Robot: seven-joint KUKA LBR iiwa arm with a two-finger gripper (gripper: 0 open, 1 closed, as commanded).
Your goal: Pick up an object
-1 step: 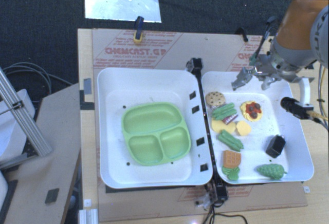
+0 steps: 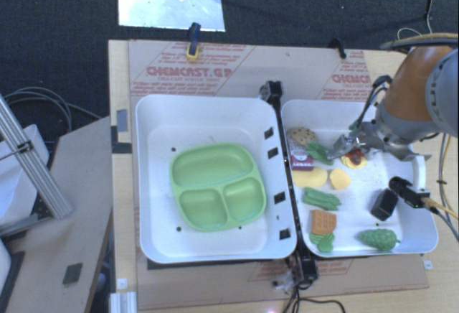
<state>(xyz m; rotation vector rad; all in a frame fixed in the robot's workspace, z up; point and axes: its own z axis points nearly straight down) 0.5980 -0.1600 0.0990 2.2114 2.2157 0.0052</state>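
The bench (image 2: 118, 96) carries two shallow white bins side by side, their inner rims touching down the middle. The left bin (image 2: 154, 182) holds one thing, a green divided plate (image 2: 215, 186), which lies flat near the bin's centre with bare floor along all four walls (widest along the far edge). The grey arm (image 2: 423, 89) comes in over the right edge of the right bin (image 2: 362, 215), and its gripper (image 2: 350, 143) hangs low over that bin's far half, about midway between the side walls. Whether the jaws are spread or pressed together cannot be told.

A red-and-yellow piece (image 2: 353, 158) lies just at the gripper's tip, touching or nearly so. It cannot be told whether it is pinched.

A green bumpy piece (image 2: 378, 237) sits in the bin's near right corner. Along the left wall, from the far edge to the near one:
- a speckled cookie (image 2: 302, 136)
- a red-and-white piece (image 2: 299, 155) with a green leaf (image 2: 320, 153) beside it
- a yellow lump (image 2: 310, 177)
- a green pod (image 2: 320, 198)
- an orange waffle (image 2: 323, 221)
- a small green piece (image 2: 320, 240)

A smaller yellow piece (image 2: 339, 179) lies just right of the lump. The bin's floor is bare between the waffle and the bumpy piece, and in the far right corner under the arm.
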